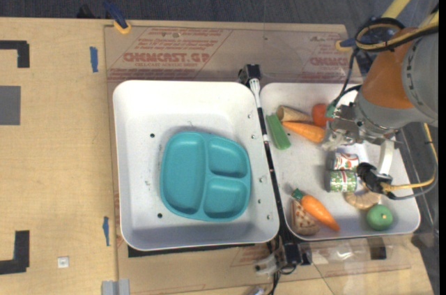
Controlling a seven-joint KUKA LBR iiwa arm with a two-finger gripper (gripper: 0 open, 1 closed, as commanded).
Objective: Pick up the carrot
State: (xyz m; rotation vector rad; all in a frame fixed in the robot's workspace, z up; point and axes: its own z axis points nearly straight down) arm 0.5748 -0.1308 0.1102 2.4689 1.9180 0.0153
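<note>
Overhead, pincer (pixel 337 135) beside carrot (pixel 304 130), grip unclear.

Two white bins (pixel 132 147) sit on a light brown bench (pixel 56 147). One bin has a blue-green plate (pixel 205 175) in it. The other bin (pixel 411 217) has an orange carrot (pixel 303 130) with a pale end, and a second orange carrot (pixel 319 211) with a little green top. Beside the first carrot is a green strip (pixel 279 132). There is a round green apple (pixel 379 217) too. A small can (pixel 343 171) looks green, white and red, maybe with a picture on it. The arm (pixel 401 77) is grey with an orange band.
</note>
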